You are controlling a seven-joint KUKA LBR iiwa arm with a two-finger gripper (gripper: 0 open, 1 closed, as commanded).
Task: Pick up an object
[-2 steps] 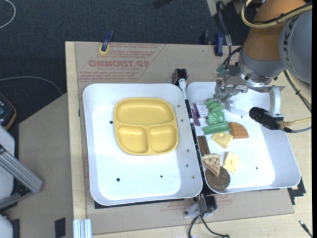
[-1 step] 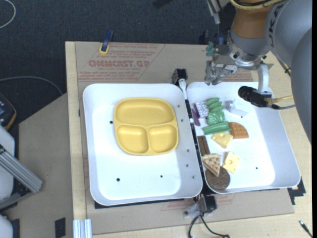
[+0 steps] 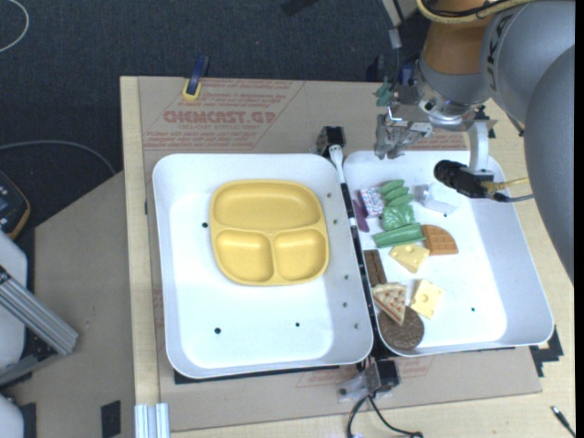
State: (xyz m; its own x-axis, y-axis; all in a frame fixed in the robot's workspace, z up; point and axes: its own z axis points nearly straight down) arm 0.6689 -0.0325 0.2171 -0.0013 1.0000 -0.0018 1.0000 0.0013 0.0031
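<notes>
Two shallow white plastic bins are sitting side by side on a brown cardboard sheet (image 3: 228, 108). The left white bin (image 3: 182, 327) is holding a yellow plastic tray with three sections (image 3: 269, 231), which is lying flat in the middle of it.

The right white bin (image 3: 511, 281) is holding a heap of toy food, all crowding along its left side. At the far end of the heap, green plastic bean pods (image 3: 396, 215) are lying just beside a small purple and white wrapped piece (image 3: 371, 201). Near them, a brown waffle piece (image 3: 439, 241) is touching a yellow cheese wedge (image 3: 410, 256). Closer to the near edge, a second yellow cheese piece (image 3: 426, 297) is lying beside a tan toast triangle (image 3: 391, 300), and a round dark brown cookie (image 3: 402, 331) is sitting at the near left corner.

The grey arm with the orange band (image 3: 461, 39) is reaching in from the right. Its gripper (image 3: 394, 144) is hanging over the far left corner of the right bin, above the toys and apart from them. It is too small and dark to tell how it is set. Nothing is showing in it.
</notes>
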